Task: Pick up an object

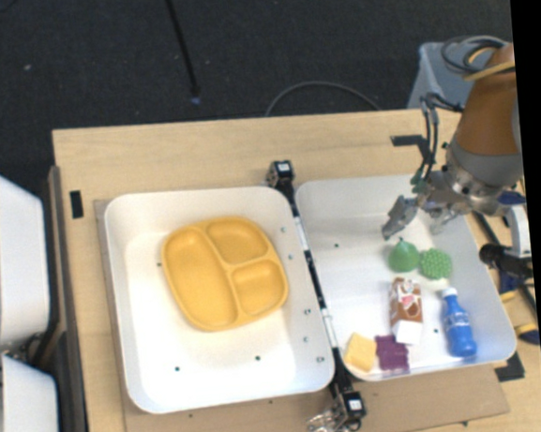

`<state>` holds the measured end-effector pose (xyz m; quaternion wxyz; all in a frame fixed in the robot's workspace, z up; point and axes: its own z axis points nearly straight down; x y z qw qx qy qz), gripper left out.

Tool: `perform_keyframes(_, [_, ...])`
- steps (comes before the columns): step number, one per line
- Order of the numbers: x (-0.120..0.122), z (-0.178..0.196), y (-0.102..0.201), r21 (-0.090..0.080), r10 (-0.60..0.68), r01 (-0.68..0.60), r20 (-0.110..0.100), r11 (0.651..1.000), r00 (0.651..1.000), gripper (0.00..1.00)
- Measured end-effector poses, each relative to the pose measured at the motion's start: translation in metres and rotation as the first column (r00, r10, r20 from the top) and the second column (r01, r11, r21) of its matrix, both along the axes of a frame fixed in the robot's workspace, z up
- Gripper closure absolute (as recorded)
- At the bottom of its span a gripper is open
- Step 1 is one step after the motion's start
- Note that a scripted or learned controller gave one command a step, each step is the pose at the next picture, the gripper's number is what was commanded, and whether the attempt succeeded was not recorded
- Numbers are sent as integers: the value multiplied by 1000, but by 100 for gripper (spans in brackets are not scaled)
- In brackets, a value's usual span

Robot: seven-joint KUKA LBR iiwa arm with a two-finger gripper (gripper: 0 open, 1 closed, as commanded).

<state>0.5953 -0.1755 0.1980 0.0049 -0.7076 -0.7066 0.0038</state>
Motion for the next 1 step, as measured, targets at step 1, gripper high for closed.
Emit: perform_keyframes(1, [3, 8, 0, -3, 3, -3, 14, 1000, 1000, 0])
